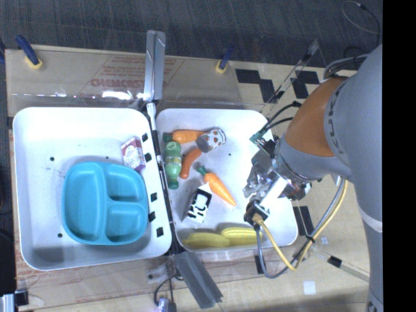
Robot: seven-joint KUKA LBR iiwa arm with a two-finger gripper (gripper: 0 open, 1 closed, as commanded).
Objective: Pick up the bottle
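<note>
The bottle [172, 160] is small and green with a pale label. It lies along the left wall of the right bin [281, 229], beside the divider. My gripper [259, 186] hangs over the right part of that bin, well to the right of the bottle and apart from it. An orange carrot [218, 186] lies between the two. Nothing shows held at the gripper.
Around the bottle lie two orange carrot-like pieces [190, 162], a brown and white toy [212, 138], a black and white box [200, 205] and a yellow banana [221, 238]. The left bin [32, 135] holds a blue divided tray [104, 202] and a small packet [133, 153].
</note>
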